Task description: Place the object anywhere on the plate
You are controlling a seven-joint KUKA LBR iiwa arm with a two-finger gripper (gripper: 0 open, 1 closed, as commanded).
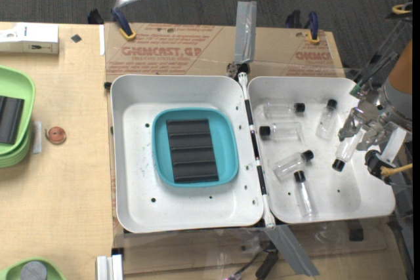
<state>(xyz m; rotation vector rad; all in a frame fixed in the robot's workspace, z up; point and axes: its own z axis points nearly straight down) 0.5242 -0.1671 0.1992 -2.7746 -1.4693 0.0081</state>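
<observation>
Clear plastic vial with black cap (344, 155): lies tilted at the right side of the right white bin (367, 203), cap end lowest, its upper body running up between the fingers of the gripper (356, 134); whether the fingers press on it or merely straddle it cannot be told, the clear body being hard to read against the white floor

Gripper: metal, two-fingered, on the grey arm (400, 85) entering from the right edge; positioned over the right portion of the right bin, fingers pointing down and to the left

Other clear vials with black caps, same bin:
- one upright-slanted near the far right, cap at top (327, 118)
- one lying along the far side, cap to the right (287, 109)
- one lying left of centre, cap to the left (279, 132)
- one lying at centre, cap to the upper right (293, 164)
- one lying near the front, cap at its upper end (303, 191)

Teal square plate with rounded corners (161, 147): sits in the middle of the left white bin (131, 200), well apart from the gripper; carries a black ribbed rectangular insert (191, 149)

Bench surroundings: brown printed cardboard sheet (170, 49) behind the bins; light green tray (20, 85) at the left edge; small round orange-brown disc (56, 135) just beside that tray
</observation>
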